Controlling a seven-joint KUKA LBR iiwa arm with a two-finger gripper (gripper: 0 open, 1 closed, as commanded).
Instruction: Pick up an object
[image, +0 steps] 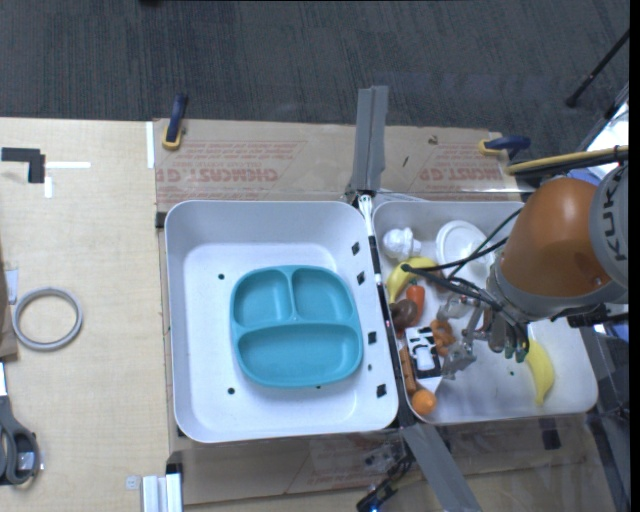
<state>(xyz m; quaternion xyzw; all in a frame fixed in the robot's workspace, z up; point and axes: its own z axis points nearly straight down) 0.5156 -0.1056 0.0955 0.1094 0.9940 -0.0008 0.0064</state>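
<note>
My gripper (455, 338) hangs low over the left half of the right bin (480, 405), under the orange band of the arm (555, 245). Just to its left lie a black-and-white object (422, 352), a brown piece (403, 314) and a small red piece (415, 296). A small orange (423, 401) rests near the bin's front left corner. One yellow banana (540, 372) lies to the right of the gripper, and another banana (404, 272) lies behind it. I see nothing held in the gripper.
A white crumpled item (399, 240) and a white round dish (460, 242) sit at the back of the right bin. The left bin (190, 300) holds a teal divided plate (296, 326). A metal divider (370, 140) stands between the bins.
</note>
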